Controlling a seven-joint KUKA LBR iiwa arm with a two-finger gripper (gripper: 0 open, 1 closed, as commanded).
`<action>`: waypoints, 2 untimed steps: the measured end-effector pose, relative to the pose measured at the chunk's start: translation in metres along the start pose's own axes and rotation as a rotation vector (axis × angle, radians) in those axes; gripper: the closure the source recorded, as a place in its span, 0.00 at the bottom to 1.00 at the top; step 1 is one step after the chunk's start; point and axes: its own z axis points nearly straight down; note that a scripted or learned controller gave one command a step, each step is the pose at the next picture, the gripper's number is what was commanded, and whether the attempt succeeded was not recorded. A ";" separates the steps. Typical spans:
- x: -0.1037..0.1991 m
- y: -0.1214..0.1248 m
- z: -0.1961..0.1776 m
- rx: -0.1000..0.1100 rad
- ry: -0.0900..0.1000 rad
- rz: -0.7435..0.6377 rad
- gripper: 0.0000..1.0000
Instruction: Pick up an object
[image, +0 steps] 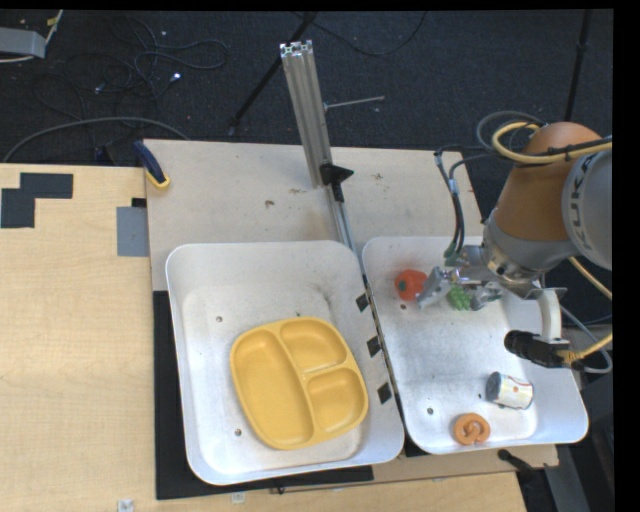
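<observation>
Lowest in the frame, near its bottom edge, sits a small orange ring-shaped toy (471, 429) in the lower corner of the right-hand shallow white bin (440, 350). Just above it and slightly to the right lies a short white cylinder with a dark end (509, 390), tipped on its side. Left of these, the left-hand shallow white bin (200, 300) carries a yellow plastic plate divided into three compartments (298, 380), resting flat in the bin's lower middle. A row of small black clips (372, 345) runs along the seam where the two bins meet. In the upper part of the right bin a small red rounded object with a dark spot (409, 284) lies just left of the claw (447, 289), and a small green object (460, 297) shows right at the claw's tip; whether the claw touches or grips either one cannot be told, and how far open it stands cannot be told. The grey arm with its orange band (545, 190) comes in from the right of the frame and bends down over the right bin, cables looping around it. A slim aluminium post (308, 110) rises from the pale tabletop (240, 190) behind the bins, toward the upper middle of the frame. A light wooden surface (70, 340) fills the left side.
</observation>
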 end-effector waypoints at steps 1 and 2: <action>-0.001 -0.001 0.064 -0.001 0.000 0.000 0.00; -0.003 -0.001 0.051 -0.003 0.000 0.004 1.00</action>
